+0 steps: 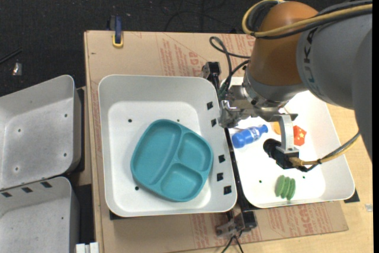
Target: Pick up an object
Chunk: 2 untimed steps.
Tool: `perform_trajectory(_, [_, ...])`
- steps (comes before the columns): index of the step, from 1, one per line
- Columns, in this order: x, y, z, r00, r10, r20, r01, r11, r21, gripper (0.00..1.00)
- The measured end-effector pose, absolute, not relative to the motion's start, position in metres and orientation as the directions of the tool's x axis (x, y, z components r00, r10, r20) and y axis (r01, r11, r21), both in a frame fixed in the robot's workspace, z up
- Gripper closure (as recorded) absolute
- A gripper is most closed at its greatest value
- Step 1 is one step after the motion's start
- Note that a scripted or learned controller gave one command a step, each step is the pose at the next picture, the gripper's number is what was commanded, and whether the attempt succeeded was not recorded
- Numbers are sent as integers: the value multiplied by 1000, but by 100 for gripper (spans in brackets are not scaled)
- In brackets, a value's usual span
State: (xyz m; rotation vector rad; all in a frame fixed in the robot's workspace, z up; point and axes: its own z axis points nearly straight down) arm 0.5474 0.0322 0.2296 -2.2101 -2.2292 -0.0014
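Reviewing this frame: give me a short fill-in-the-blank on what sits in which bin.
The teal divided plate lies in the ____ bin.
The blue bottle lies in the ____ bin.
The ridged object near that bin's front edge is ____ in colour.
The arm reaches over the ____ bin.

Missing words: left; right; green; right

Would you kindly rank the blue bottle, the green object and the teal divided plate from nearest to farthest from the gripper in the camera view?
Measured from the gripper, at the right bin's left edge:
1. Blue bottle, just below it in the right bin.
2. Teal divided plate, in the left bin, lower left.
3. Green object, near the right bin's front edge.
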Motion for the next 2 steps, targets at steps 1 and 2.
perform_trajectory(1, [519, 79, 220, -7, 1000, 1, 1000, 7, -4, 100])
perform_trajectory(2, [520, 77, 220, -1, 1000, 0, 1000, 1, -1, 0])
